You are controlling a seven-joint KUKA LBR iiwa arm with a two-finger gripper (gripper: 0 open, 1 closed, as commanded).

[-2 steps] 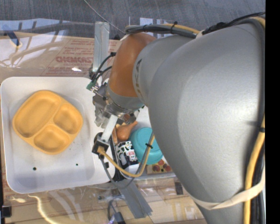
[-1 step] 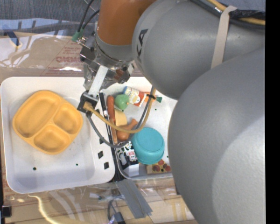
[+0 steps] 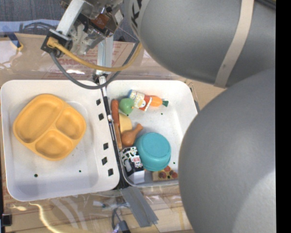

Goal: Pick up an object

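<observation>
- The grey robot arm (image 3: 218, 33) fills the upper right and right side of the frame, its bulky links covering the right part of the right-hand bin.
- Its wrist end with the jaws (image 3: 103, 57) sits at the top centre of the frame, above the far rims of the two bins, close to where they meet; whether the jaws are released or clenched cannot be told, and nothing shows between them.
- A yellow cable (image 3: 87, 62) and a grey hose loop below the wrist assembly in the upper left of centre.
- The left shallow white bin (image 3: 19, 183) holds a yellow plastic divided plate (image 3: 49, 125) with three compartments, lying flat in the bin's upper left half.
- The right shallow white bin (image 3: 182, 93) sits just beside the left one, their inner rims touching along the centre of the frame, and holds a crowded cluster of toys.
- Along its left wall lies a long reddish-brown sausage-shaped toy (image 3: 115, 109); just to the right is a small green round toy (image 3: 125, 106).
- A small bottle-like toy with a white, red and orange body (image 3: 144, 101) lies on its side near the top of that bin — its green tip points right.
- A tan drumstick-shaped toy (image 3: 130, 135) lies below these, touching a teal round bowl (image 3: 154, 151) turned mouth down.
- A black-and-white patterned piece (image 3: 131, 158) lies at the bowl's lower left, near the bin's lower corner.
- The counter (image 3: 63, 208) beneath shows brown board under clear film.
</observation>
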